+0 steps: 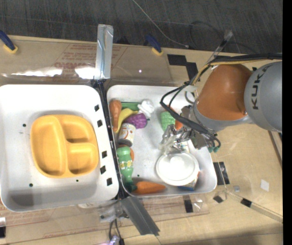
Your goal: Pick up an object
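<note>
Gripper: your metal two-finger gripper (174, 139) hung over the round white bowl (176, 168); jaw state indiscernible.
Bowl: probably light, slippery; you'd pinch the rim.

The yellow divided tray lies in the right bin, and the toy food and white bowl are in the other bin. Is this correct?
Not quite. The camera view shows the yellow divided tray in the left bin. The toy food and the white bowl are in the other bin, the right bin.

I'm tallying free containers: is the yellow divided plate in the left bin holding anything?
Empty. The yellow plate shows bare compartments; the toys lie in the right bin.
</note>
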{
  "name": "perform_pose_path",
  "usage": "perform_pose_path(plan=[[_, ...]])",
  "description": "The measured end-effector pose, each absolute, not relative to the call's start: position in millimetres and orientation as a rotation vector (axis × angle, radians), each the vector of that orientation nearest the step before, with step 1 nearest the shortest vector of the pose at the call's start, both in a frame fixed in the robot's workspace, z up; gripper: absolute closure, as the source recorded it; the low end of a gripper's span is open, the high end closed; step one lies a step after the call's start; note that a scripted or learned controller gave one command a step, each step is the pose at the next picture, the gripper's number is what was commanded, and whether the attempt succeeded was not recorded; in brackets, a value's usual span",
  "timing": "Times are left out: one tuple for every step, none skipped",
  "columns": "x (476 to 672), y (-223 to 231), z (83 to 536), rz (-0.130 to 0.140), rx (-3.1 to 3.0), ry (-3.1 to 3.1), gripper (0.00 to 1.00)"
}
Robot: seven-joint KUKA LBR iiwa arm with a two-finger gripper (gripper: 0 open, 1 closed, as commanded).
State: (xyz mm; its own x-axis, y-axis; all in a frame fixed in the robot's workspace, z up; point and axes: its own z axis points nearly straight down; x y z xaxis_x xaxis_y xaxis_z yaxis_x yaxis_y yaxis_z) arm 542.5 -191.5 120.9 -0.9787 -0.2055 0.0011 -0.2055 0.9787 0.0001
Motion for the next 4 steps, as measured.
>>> perform_pose_path(plan=[[563.3, -211.9, 208.7, 0.004, -0.201, -3.141, 1.0], [512.0, -209.1, 140.0, 0.0, -0.301, -3.129, 1.0], [518.0, -209.1, 111.8, -0.001, -0.973, -2.987, 1.0], [518.1, -209.2, 111.9, -0.001, -0.973, -2.987, 0.0]])
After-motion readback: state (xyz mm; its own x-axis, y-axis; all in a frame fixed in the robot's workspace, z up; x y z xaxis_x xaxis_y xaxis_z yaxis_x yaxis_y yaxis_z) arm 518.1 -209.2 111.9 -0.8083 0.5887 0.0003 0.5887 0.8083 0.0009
